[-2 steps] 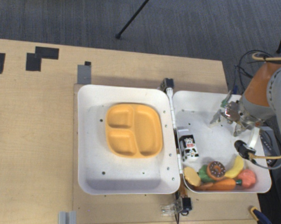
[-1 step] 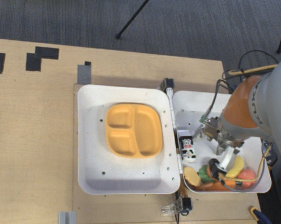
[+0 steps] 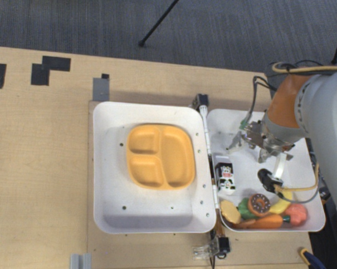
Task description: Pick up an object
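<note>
My gripper [image 3: 241,140] hangs over the upper middle of the right bin [image 3: 225,119], above bare white floor, with nothing seen in it. A small black-and-white toy [image 3: 226,177] lies below and to its left, by the bin's left wall. Along the bin's front edge lies a pile of toy food: a tan round piece [image 3: 230,211], a green piece [image 3: 245,208], a brown disc [image 3: 260,202], a yellow banana [image 3: 281,206], an orange carrot [image 3: 265,222] and a red piece [image 3: 299,214].
The left bin [image 3: 111,173] holds a yellow divided plate [image 3: 159,156] at its middle. The arm's orange band [image 3: 284,105] and grey body cover the right bin's upper right. Wooden bench surrounds both bins.
</note>
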You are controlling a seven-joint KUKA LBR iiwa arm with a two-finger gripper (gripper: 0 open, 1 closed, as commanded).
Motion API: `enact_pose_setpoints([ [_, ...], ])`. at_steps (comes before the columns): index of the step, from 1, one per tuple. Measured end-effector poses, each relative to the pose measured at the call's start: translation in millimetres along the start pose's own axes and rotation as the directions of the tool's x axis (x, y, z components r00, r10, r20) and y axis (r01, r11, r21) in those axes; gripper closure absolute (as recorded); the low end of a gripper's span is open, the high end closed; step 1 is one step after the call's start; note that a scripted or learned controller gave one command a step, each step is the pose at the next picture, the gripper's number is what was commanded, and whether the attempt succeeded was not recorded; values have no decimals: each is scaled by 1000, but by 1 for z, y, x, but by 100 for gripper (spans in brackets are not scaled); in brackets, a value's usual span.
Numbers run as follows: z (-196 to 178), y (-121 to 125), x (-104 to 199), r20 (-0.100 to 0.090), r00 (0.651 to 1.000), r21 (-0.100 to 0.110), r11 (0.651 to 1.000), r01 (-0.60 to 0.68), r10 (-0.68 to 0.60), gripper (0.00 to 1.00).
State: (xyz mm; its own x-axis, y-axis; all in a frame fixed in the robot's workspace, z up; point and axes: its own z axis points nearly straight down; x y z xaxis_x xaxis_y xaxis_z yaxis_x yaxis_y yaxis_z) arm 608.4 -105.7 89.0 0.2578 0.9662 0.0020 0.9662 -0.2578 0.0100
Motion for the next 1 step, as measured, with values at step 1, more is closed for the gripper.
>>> enact_pose_setpoints([
  [1,-97,-68,83,0,998,8,998,-58,58,0],
])
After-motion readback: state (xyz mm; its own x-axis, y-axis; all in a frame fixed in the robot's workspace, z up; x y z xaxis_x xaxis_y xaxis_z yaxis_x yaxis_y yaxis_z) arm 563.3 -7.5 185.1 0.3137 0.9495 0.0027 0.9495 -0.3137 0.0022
